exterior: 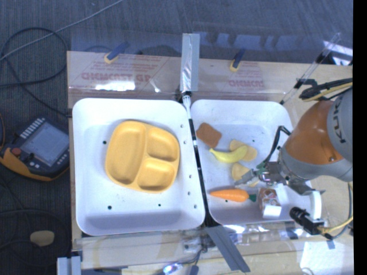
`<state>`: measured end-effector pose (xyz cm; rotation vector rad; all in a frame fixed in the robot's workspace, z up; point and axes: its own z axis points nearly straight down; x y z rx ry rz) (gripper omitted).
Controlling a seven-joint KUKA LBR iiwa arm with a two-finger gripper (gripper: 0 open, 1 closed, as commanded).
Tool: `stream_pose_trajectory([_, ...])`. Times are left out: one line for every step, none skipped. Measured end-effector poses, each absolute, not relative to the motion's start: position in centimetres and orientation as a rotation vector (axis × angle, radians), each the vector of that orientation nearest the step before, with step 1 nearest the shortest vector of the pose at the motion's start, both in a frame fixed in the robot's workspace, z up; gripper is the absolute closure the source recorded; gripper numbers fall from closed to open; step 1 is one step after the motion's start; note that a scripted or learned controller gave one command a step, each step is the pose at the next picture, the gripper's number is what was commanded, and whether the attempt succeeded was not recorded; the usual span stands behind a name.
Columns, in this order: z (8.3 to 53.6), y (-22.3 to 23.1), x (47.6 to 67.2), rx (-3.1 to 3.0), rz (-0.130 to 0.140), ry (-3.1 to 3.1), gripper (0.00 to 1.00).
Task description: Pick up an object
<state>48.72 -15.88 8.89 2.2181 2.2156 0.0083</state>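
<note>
I judge the toy carrot (229,195) light, rigid, slick; I'd pinch its thick middle. Gripper (261,176) state: I cannot tell.

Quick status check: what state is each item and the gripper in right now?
Yellow tray: upright, compartments bare, in left bin.
Banana: lying in right bin.
Carrot: lying flat, right bin.
Brown piece: lying flat, right bin.
Gripper: low over right bin.

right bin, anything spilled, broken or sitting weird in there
Nothing stands out. The right bin holds a banana, carrot, brown toast-like piece and other small food items, loose but intact. The yellow tray lies flat in the left bin.
</note>
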Motion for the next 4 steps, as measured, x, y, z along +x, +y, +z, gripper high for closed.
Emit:
stream_pose_trajectory([9.0,-14.1,48.8,2.068,0.005,2.339,0.00])
stream_pose_trajectory([9.8,-13.8,49.0,2.071,0.011,2.347,1.00])
stream_pose_trajectory([9.7,-13.8,48.9,2.071,0.010,2.348,0.00])
stream_pose_trajectory([9.1,-12.5,48.9,1.875,0.003,2.494,0.00])
